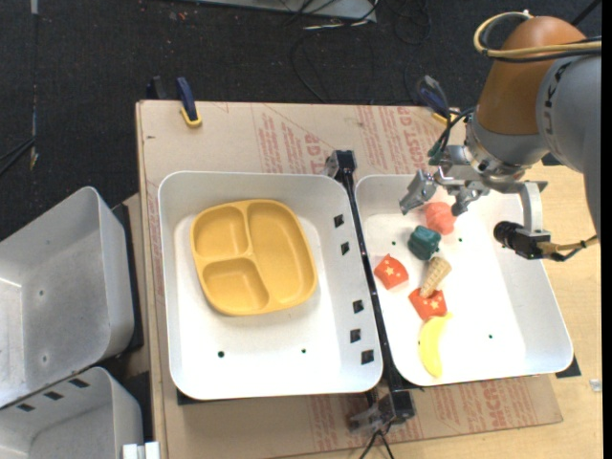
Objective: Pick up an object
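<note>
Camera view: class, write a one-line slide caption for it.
Gripper open above a pink toy in the right bin; yellow divided plate in the left bin.

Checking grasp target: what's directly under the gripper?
The gripper hangs over a pink-red object in the right bin, a teal block just below. Its top edge is covered; contact unclear.

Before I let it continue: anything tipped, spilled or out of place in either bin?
Nothing stands out. The yellow divided plate lies flat in the left bin. The toy pieces sit loosely in the right bin, none spilled over the rim. The gripper is above the pink piece.
</note>
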`<action>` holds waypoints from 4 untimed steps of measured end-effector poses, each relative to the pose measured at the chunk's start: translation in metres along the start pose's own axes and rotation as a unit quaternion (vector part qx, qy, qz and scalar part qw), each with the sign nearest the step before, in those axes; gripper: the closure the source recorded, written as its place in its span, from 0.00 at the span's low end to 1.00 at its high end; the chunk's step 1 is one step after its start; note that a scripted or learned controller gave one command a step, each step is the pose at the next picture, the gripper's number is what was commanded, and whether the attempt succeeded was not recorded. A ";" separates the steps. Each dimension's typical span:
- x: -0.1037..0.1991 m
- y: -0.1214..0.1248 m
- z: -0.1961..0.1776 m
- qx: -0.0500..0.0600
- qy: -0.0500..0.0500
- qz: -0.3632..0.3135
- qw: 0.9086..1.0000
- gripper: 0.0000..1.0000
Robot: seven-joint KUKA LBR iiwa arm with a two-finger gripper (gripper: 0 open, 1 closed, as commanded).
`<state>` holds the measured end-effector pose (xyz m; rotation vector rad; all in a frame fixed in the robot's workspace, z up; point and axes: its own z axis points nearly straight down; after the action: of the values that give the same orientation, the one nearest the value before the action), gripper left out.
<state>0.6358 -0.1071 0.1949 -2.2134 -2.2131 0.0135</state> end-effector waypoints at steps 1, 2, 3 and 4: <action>0.000 0.003 -0.009 -0.007 -0.001 -0.001 1.000 0.00; 0.001 0.004 0.056 -0.004 -0.001 0.000 1.000 0.00; 0.002 0.004 0.106 -0.005 -0.001 0.000 1.000 0.00; 0.002 0.006 0.092 -0.008 -0.001 0.000 1.000 1.00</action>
<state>0.6403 -0.1048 0.1028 -2.2234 -2.2216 -0.0016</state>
